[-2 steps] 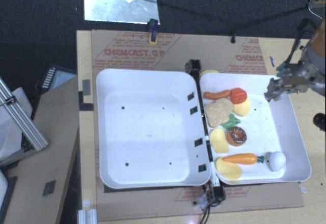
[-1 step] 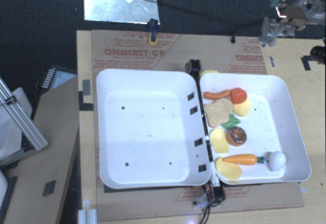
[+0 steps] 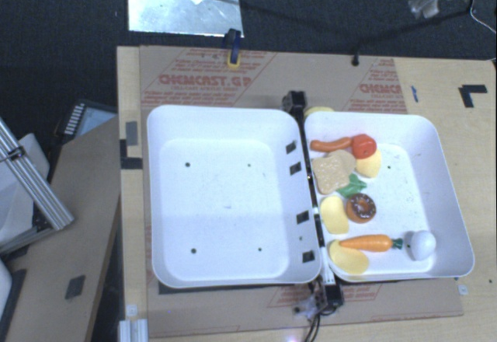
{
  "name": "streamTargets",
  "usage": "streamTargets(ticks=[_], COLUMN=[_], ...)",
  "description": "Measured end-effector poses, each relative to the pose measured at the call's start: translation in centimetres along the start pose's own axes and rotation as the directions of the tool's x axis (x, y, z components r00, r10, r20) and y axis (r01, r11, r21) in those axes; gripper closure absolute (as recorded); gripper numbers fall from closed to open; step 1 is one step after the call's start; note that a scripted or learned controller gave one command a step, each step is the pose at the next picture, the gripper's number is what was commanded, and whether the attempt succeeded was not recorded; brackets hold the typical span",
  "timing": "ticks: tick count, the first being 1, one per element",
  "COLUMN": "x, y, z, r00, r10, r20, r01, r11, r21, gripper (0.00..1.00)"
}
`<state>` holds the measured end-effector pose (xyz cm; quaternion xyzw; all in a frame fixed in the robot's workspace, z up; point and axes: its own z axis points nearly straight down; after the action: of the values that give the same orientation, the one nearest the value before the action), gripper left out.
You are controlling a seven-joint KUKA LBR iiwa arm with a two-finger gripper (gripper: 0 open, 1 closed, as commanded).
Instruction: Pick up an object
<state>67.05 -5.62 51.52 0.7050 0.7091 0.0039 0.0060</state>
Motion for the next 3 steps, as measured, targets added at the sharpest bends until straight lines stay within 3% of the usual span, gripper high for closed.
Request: streamTargets(ticks=[1,2,3], x=[0.8,1.9,3.6], y=[-3.0,-6.6,-11.6], z=[-2.2,-2.1,-2.2], r00=[1.0,1.0,1.0], r10=[0.0,0.001,0.0], r20=[-0.003,-0.003,-0.004], r01=[0.0,-0.001,0.0], r11=[1.0,1.0,1.0], r21=[0.009,0.013,0.013], gripper=[1.0,1.0,1.0])
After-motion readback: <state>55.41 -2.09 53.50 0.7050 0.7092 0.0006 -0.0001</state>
